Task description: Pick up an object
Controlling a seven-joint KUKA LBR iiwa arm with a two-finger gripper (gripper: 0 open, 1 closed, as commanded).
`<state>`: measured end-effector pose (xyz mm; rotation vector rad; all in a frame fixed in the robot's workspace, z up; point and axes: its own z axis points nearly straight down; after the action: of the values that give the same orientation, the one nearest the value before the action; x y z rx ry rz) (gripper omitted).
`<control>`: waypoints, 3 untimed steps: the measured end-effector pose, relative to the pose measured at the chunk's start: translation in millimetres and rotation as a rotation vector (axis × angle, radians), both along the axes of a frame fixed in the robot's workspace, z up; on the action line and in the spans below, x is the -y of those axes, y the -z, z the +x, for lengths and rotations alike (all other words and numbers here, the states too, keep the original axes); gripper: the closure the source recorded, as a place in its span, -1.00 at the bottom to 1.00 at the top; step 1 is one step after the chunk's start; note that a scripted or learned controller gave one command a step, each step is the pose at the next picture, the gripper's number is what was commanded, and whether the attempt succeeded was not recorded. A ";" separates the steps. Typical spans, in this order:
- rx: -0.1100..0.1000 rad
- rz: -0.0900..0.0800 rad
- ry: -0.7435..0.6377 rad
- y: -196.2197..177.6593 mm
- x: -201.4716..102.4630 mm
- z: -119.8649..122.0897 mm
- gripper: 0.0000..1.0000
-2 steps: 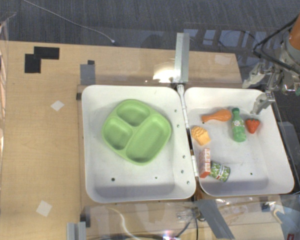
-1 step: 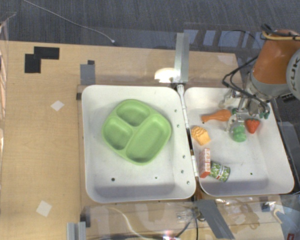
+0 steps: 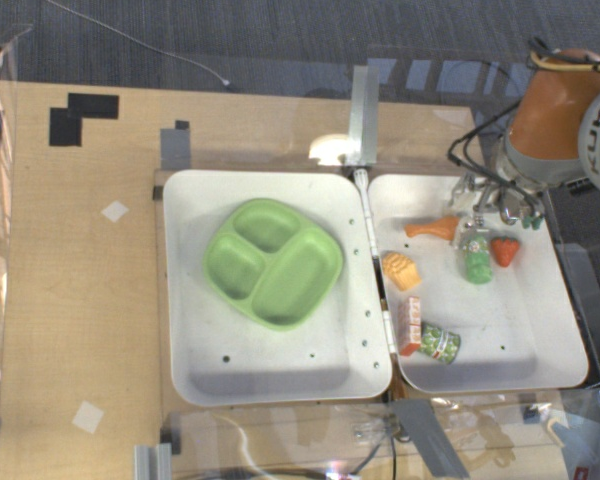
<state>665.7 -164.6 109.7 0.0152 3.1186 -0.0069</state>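
Gripper (image 3: pixel 477 230): low in the right bin (image 3: pixel 540 363) — grip state unreadable
Green object (image 3: pixel 478 266): just beneath — red piece (image 3: pixel 506 252) beside

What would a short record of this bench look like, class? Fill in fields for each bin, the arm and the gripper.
left bin: green divided plate, three compartments
right bin: toy carrot, green object, red strawberry-like toy, yellow-orange toy, small packet, green can on its side
arm: over the right bin's far right corner
gripper: just above the green object, fingers unclear
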 end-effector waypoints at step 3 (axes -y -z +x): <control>-0.015 0.020 1.006 -76.1 -240.1 -67.7 1.00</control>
<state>598.0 75.6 185.8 1.5268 2.7412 0.0065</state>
